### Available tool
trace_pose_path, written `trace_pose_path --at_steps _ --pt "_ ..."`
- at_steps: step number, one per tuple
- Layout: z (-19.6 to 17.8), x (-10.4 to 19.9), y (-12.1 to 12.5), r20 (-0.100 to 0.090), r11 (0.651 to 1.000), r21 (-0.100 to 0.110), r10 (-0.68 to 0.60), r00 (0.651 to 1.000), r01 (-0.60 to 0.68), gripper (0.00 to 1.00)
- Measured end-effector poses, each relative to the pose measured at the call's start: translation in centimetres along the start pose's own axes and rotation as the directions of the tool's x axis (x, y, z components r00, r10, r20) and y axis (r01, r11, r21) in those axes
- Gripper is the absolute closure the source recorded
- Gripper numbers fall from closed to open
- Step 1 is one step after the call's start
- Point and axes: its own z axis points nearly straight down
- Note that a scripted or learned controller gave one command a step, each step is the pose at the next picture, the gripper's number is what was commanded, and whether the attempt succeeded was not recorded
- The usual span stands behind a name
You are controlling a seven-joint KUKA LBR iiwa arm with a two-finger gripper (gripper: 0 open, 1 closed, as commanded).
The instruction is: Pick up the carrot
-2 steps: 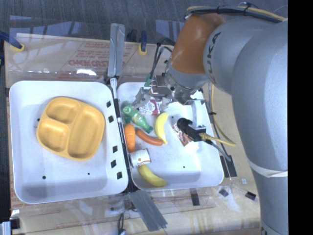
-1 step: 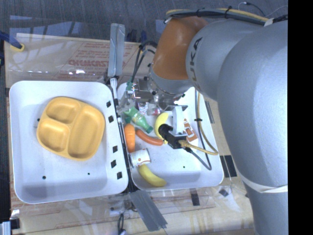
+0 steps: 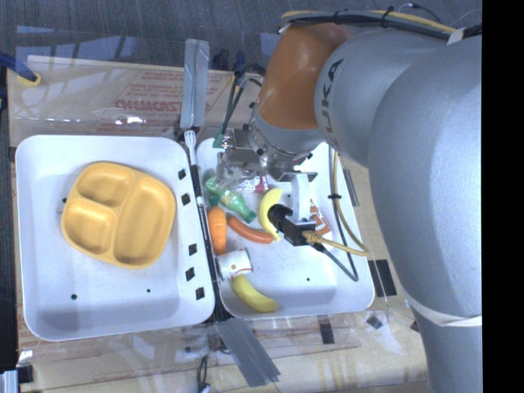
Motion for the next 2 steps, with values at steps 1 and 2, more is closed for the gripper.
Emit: trace_pose_path --at_steps 1,2 --pt "4.3 6.4 -3.9 0.001 0.944 -0.003 -0.331 0.944 0.331 1.0" --pt "-2.3 -1.8 2.5 0.006 0.847 -0.007 -0.531 0.847 0.531 1.0"
